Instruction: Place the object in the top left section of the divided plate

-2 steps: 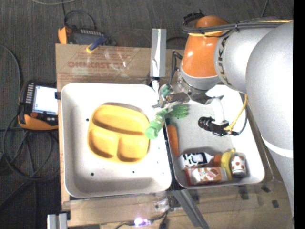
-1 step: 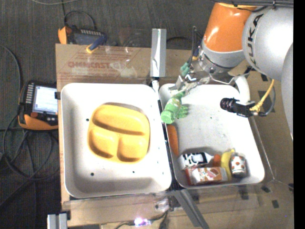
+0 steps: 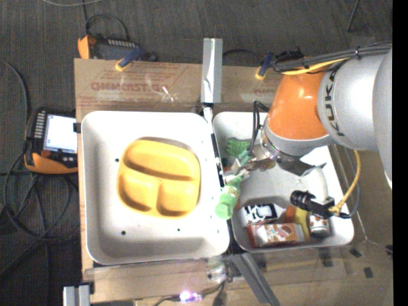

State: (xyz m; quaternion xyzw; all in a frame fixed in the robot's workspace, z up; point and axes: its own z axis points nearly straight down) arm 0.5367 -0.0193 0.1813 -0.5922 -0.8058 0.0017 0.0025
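A yellow divided plate (image 3: 159,176) lies in the left bin (image 3: 102,234), with one wide section at the back and two smaller ones at the front. All its sections look bare. My gripper (image 3: 244,166) hangs low over the left side of the right bin (image 3: 344,234), close to the wall between the bins. A green bumpy object (image 3: 237,147) lies just behind the gripper. A light green bottle (image 3: 226,200) rests just in front of it, leaning on the dividing wall. I see nothing clearly held.
The front of the right bin holds a red box (image 3: 275,234), a small can (image 3: 319,225) and a black-and-white item (image 3: 261,210). The arm's orange band (image 3: 299,104) looms over the back of that bin. A handheld screen (image 3: 54,139) lies left of the bench.
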